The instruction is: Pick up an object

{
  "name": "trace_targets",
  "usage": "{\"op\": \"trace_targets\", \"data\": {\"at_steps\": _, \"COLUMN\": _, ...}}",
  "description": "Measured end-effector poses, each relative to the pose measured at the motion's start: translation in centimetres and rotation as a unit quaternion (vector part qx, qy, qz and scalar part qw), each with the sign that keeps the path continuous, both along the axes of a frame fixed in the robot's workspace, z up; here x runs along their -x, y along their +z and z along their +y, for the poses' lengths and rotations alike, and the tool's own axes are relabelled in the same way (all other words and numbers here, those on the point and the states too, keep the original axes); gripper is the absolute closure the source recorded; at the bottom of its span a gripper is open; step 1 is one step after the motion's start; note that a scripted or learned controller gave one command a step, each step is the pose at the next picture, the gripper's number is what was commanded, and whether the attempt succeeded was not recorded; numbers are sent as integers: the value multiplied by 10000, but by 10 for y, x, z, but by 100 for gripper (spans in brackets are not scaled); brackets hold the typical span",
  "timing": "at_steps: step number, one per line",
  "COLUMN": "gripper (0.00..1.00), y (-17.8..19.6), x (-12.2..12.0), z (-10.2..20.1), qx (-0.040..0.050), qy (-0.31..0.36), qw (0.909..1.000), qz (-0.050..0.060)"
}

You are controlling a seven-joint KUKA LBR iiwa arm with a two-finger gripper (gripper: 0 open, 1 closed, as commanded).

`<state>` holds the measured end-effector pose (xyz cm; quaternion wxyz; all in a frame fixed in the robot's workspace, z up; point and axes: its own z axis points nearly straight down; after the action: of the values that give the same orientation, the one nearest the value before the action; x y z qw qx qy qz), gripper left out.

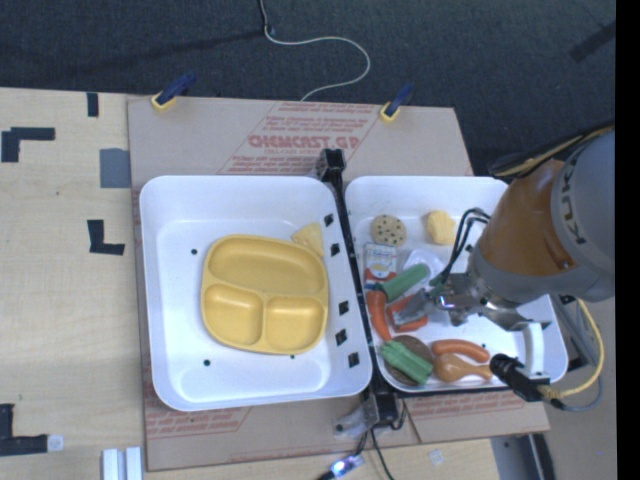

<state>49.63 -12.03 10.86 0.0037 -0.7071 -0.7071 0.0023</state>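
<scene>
one arm over right bin [560,363]; fingers [437,299] just beside red/green toy [404,295], grip state can't tell.

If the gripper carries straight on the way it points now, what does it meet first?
Probably the green toy and red piece just ahead of the gripper in the right bin; depth is unclear from above.
</scene>
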Motion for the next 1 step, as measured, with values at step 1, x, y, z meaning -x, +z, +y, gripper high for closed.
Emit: {"op": "trace_targets", "data": {"at_steps": 1, "gripper": 0, "y": -25, "x": 1, "z": 1, "qx": 9, "qy": 3, "qw": 10000, "qz": -27}}
